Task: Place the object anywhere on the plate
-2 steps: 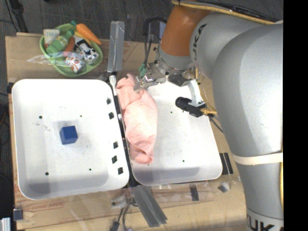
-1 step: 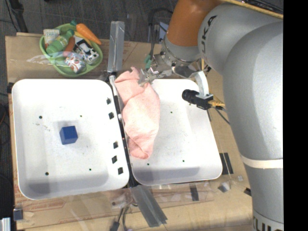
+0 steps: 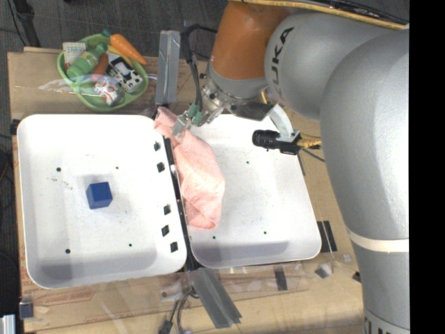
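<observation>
Camera view, from above the counter [image 3: 28,68], shows the pincer [image 3: 186,122] at the top left corner of the right bin [image 3: 278,207], and its fingers appear to pinch the upper end of a pale pink cloth [image 3: 198,176], a soft, crumpled piece that drapes down along that bin's left wall beside the divide. A small blue cube [image 3: 99,194] sits alone in the left bin [image 3: 76,152], well apart from the cloth, and a green bowl [image 3: 104,65] of toy food stands beyond the bins. Black letters reading "UKA" show on the grey arm [image 3: 327,61] next to its orange band.
</observation>
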Action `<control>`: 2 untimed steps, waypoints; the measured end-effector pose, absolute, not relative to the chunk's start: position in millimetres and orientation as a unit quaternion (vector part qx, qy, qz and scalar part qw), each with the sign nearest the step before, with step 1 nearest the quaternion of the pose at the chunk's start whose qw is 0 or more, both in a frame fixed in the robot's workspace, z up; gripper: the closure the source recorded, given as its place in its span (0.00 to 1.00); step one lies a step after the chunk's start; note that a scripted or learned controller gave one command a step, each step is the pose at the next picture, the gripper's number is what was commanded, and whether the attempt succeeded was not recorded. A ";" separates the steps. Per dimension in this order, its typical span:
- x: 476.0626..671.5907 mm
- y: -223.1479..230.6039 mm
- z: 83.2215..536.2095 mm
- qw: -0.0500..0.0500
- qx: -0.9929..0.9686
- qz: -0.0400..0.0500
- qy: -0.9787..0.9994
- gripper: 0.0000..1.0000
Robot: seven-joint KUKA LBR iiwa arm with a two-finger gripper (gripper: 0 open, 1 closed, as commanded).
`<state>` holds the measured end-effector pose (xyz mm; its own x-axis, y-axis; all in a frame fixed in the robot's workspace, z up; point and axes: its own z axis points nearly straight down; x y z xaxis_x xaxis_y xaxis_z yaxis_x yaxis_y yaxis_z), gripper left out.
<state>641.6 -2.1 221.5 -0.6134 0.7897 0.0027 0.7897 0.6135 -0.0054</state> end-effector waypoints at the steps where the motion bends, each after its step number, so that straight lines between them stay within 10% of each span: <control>1: 629.1 50.7 214.8 0.002 -0.250 0.002 -0.968 1.00; 2: 617.4 97.2 223.2 0.002 -0.052 0.001 -0.999 1.00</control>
